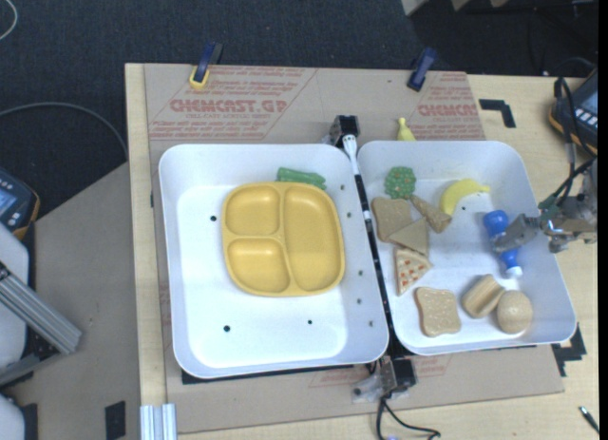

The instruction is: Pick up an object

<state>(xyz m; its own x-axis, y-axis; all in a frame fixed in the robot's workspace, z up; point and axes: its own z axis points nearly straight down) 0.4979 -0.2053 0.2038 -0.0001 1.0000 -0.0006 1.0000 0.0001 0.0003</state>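
While low over the right bin [541, 172] near the tabletop's right edge, hovered as end effector [521, 232] beside blue object [495, 222]; finger state impossible to tell.

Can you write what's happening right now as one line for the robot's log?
gripper: low in right bin, by blue toy | held: nothing seen | left bin: yellow plate

Your gripper [521, 236] sits low near the tabletop's right edge, reaching in from that side. Little of your arm is in view, just the metal wrist hardware behind it.
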